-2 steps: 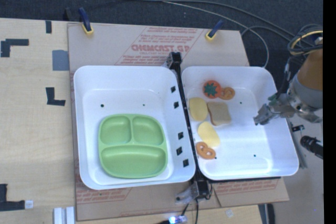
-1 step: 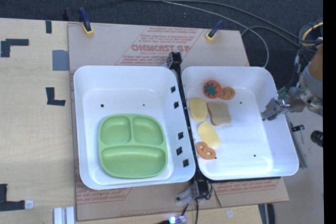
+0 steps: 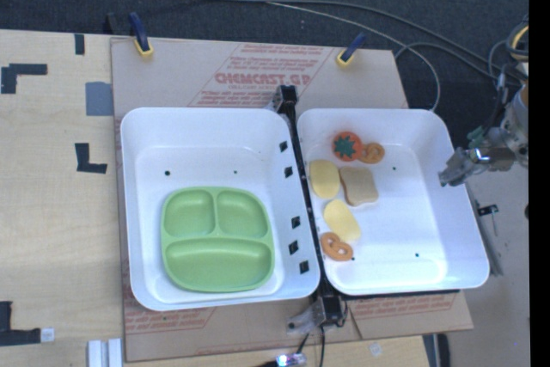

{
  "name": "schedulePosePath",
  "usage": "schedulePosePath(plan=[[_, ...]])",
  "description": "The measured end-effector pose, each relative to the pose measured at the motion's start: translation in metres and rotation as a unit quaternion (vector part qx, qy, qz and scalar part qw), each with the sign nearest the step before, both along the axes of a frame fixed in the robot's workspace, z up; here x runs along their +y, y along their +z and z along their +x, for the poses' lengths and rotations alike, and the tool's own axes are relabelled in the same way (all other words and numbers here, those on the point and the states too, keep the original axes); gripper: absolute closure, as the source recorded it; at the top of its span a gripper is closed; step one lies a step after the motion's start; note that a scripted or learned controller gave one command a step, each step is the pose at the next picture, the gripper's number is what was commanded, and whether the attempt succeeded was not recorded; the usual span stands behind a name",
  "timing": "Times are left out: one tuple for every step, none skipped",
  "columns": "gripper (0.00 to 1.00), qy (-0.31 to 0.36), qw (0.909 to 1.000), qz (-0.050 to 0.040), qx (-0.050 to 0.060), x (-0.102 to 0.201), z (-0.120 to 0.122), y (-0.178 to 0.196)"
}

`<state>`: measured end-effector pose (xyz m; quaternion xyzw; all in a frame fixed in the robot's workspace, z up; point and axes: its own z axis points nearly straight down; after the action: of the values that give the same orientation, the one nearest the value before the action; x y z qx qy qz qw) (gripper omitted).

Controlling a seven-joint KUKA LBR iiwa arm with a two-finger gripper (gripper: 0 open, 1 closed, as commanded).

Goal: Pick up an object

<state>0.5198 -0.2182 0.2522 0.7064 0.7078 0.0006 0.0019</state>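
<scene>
Two bins (image 3: 137, 133) sit side by side; food pieces (image 3: 344, 185) lie in the right one's left half. End effector (image 3: 454, 172) hangs at its right rim, apparently holding nothing; its opening I cannot tell.

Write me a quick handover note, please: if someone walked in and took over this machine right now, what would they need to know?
Pincer: at the right bin's outer right edge, over the rim, holding nothing visible. Whether it is open or shut cannot be told from here.

Right bin: six small food pieces lie along its left side: a tomato, an orange ring, a yellow piece, a bread slice, a second yellow piece, another orange ring.

Left bin: a green divided plate.

Done: nothing picked up yet.
Left: reach in, grasp one piece, lift it.
</scene>
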Motion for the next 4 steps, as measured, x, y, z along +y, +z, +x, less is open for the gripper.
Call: schedulePosePath(plan=[[1.00,0.002,1.0000,0.0017,0.002,0.058,-0.009,0.002],[1.00,0.002,1.0000,0.0018,0.002,0.109,-0.006,0.007],[1.00,0.003,1.0000,0.0018,0.002,0.165,-0.005,0.010],[1.00,0.003,1.0000,0.0017,0.003,0.219,-0.012,0.012]])
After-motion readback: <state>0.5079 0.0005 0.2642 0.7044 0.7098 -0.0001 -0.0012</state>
